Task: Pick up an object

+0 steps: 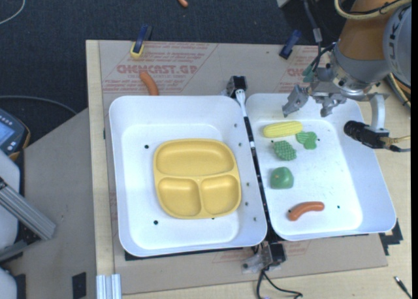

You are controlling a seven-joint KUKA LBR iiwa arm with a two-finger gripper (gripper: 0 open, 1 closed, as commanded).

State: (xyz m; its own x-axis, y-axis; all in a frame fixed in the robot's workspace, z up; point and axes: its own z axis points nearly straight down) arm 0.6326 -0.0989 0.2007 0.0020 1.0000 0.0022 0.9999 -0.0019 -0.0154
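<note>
Hand (312, 103) spread wide, empty, above right bin (366, 187) far edge. Best: drop straight over corn (282, 129), close across its narrow width.

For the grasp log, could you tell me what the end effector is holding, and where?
Nothing: the end effector hangs open above the corn.

Bright even overhead light, soft shadows, slightly grainy, mild blur

The arm (379, 23), in the upper right of the frame, is grey with a rounded orange band above the wrist. Thin cables run along the metal gripper (312, 103), which is pale grey.
</note>
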